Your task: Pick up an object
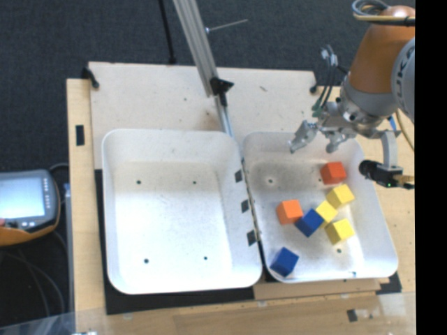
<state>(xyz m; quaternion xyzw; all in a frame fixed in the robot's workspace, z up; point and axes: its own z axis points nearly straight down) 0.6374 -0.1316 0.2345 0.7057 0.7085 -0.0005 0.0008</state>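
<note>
1. In the camera view, we see the claw (318,139) at the upper right of the frame, hanging over the far end of the right bin (370,257). Its two fingers stand apart, released, with nothing between them.
2. The things to pick lie in that same bin, lower right of the frame: an orange cube (333,173) nearest the claw, another orange cube (289,211), two yellow cubes (340,196) and (339,230), a blue cube (309,222) amid them, and a second blue cube (284,261) near the bin's lower edge.
3. The left bin (115,187) fills the frame's middle left on the worktop (140,89).
4. We judge the cubes light, stiff and not fragile; flat opposite faces suit the fingers. The orange cube by the claw stands apart from its neighbours, so we would take it first.
</note>
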